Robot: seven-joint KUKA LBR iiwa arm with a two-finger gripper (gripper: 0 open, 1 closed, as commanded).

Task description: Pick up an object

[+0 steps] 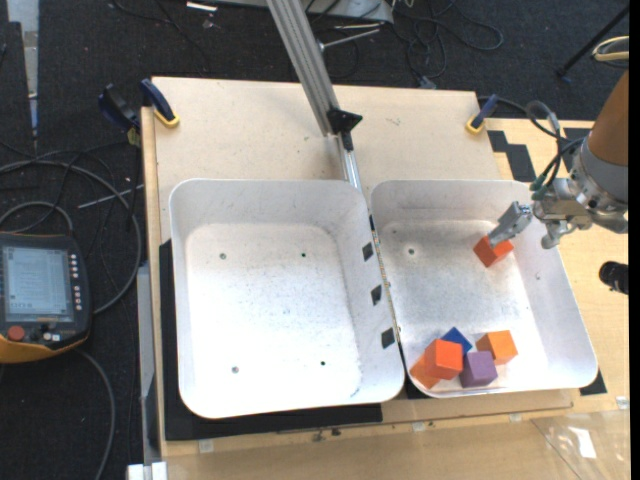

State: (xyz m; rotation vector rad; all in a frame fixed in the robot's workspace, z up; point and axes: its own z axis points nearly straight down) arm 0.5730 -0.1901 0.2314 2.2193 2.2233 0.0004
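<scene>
A matte orange-red foam cube sits pinched at the fingertips of the grey metal two-finger gripper, lifted over the right shallow white plastic bin. The arm reaches in from the right, wrist angled down-left. Four small blocks, orange, blue and purple, cluster at that bin's near edge.
</scene>
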